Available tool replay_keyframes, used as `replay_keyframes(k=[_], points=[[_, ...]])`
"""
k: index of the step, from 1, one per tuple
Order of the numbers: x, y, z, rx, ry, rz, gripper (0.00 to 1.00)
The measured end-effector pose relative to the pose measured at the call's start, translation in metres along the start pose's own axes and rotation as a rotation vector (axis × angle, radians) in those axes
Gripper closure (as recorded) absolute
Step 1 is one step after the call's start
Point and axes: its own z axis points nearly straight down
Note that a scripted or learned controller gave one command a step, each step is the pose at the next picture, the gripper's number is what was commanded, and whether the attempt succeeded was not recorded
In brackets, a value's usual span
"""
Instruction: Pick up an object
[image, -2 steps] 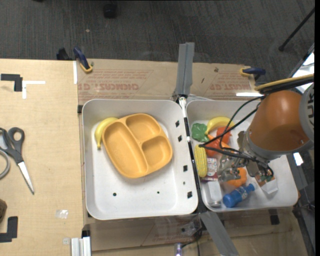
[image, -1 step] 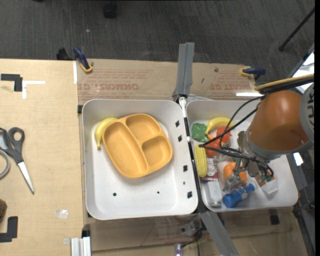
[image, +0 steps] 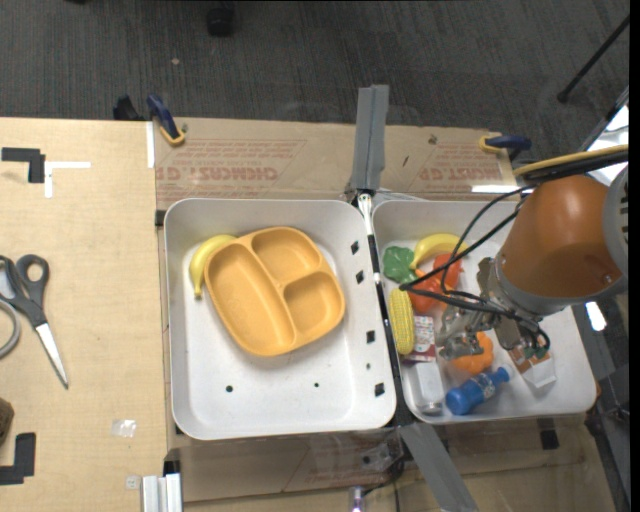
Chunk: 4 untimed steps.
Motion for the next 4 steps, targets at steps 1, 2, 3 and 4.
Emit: replay_keyframes(k=[1, 2, 3, 4], points=[[0.0, 0.0, 0.0, 0.0, 0.0, 0.0, 0.0], [0.005, -0.006, 0.02, -0.006, 0.013, 0.014, 0.0], [0.005, -0.006, 0.02, -0.006, 0.014, 0.014, 0.0], [0.001, -0.007, 0.009, -0.002, 0.001, 0.013, 1.0]])
